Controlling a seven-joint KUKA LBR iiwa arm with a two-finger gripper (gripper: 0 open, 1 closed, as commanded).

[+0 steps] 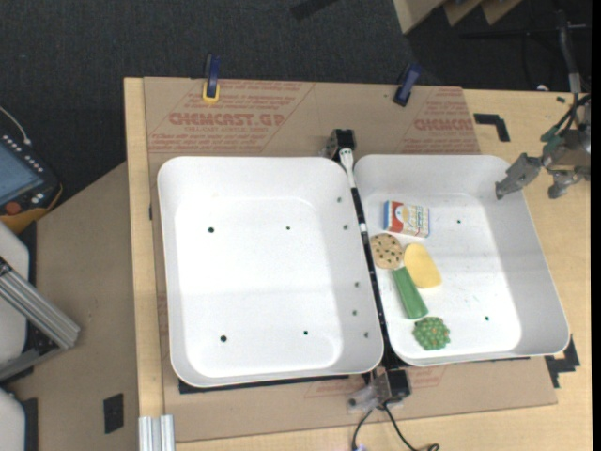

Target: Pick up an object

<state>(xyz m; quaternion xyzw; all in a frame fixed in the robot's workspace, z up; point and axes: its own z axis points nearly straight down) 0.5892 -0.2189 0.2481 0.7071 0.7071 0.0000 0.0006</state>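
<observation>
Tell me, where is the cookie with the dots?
The cookie lies in the right bin, near its left wall, just below the little white carton and beside the yellow piece.

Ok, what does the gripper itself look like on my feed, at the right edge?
The gripper is a small metal assembly, grey and silver, with a teal-green part near its top. One slim grey finger points down and left over the right bin rim. Thin dark cables run up behind it. Finer markings are too small to read.
</observation>
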